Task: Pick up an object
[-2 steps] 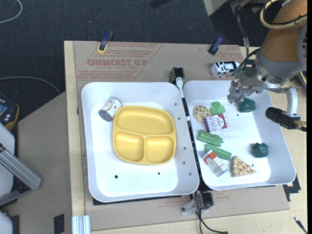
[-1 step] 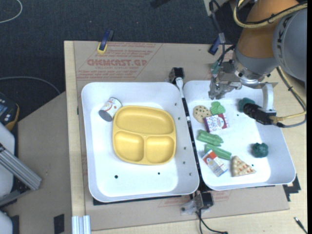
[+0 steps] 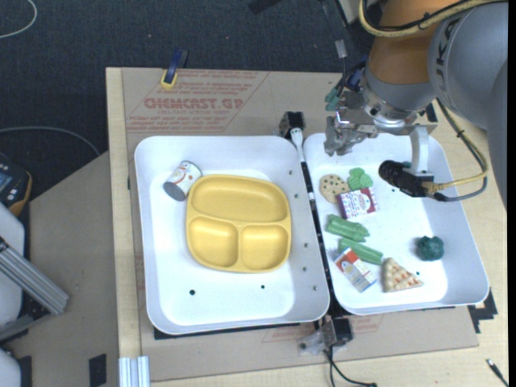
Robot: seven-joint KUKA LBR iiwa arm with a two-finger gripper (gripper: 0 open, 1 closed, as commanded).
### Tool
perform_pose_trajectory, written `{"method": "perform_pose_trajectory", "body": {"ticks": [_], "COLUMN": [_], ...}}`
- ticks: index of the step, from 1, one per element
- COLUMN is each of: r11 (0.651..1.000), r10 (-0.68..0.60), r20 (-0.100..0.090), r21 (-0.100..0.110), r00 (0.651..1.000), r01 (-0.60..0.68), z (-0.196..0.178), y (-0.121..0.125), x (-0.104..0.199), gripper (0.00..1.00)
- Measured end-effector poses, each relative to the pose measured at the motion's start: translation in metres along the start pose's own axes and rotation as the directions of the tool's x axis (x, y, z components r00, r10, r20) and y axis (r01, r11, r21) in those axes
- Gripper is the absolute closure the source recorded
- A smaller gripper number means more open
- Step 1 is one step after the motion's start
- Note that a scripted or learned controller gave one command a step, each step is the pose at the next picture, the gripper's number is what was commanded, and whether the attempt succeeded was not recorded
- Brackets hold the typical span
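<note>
My gripper (image 3: pixel 342 143) hangs over the far left part of the right bin (image 3: pixel 459 224), just above a round cookie (image 3: pixel 329 187). Nothing shows between its fingers. Below it lie a small green piece (image 3: pixel 359 178), a red and white packet (image 3: pixel 357 203), green bean pods (image 3: pixel 348 229), a small red and white carton (image 3: pixel 355 268), a pizza slice (image 3: pixel 398 276) and a dark green broccoli piece (image 3: pixel 430 247).
The left bin (image 3: pixel 157 240) holds a yellow divided plate (image 3: pixel 238 222) and a small tipped can (image 3: pixel 181 180). A black cable fitting (image 3: pixel 401 176) hangs over the right bin's far side. The grey arm with its orange band (image 3: pixel 411 22) fills the upper right.
</note>
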State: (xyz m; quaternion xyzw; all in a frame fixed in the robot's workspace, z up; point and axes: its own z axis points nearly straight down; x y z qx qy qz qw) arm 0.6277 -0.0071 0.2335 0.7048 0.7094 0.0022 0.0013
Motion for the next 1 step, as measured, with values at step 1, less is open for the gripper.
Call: {"method": "perform_pose_trajectory", "body": {"ticks": [1], "r11": [1.000], "r10": [0.007], "r20": [0.002], "r21": [0.008], "r00": [1.000], "r01": [-0.007], "z": [0.0190], "y": [0.0029], "x": [-0.0094], "gripper": [1.00]}}
